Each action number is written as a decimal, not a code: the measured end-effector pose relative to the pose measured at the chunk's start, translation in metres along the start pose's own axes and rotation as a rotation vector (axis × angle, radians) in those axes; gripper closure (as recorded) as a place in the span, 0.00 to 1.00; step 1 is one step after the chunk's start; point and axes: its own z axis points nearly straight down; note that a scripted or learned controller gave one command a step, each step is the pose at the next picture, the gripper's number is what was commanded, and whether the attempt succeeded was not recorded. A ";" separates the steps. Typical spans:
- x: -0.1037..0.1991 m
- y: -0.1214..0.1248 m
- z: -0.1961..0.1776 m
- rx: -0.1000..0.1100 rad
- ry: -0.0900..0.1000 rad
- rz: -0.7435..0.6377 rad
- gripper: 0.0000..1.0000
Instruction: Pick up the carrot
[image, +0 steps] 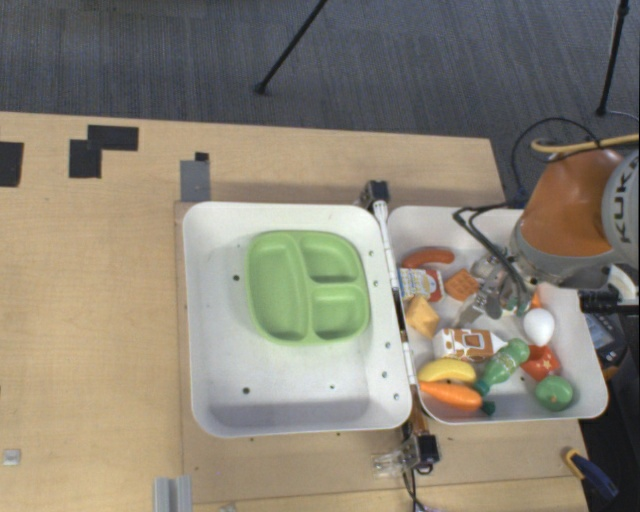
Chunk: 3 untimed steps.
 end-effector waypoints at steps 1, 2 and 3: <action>-0.063 0.033 -0.084 0.004 0.020 -0.057 0.00; -0.080 0.002 -0.005 0.001 0.017 -0.266 0.00; -0.065 0.005 -0.001 0.000 0.000 -0.402 0.00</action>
